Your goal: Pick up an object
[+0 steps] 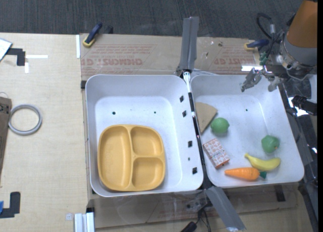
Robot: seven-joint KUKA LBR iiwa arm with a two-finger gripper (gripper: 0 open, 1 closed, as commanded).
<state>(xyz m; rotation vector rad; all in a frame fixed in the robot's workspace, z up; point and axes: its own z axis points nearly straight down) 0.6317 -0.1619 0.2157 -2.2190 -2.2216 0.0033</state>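
The gripper [261, 80] hung with fingers spread and nothing between them over the right bin [237, 94] at its far right corner, the green ball [220, 126] lying nearest, toward the camera and leftward, beside the wedge [204, 115], while banana [263, 163] and carrot [242, 174] crowded the near wall.

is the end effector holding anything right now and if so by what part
Nothing is held. The end effector is open over the right bin's far edge, with nothing between its fingers.

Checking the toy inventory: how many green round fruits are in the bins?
2, both in the right bin: one green fruit beside the tan wedge near the divider, the other green fruit above the banana.
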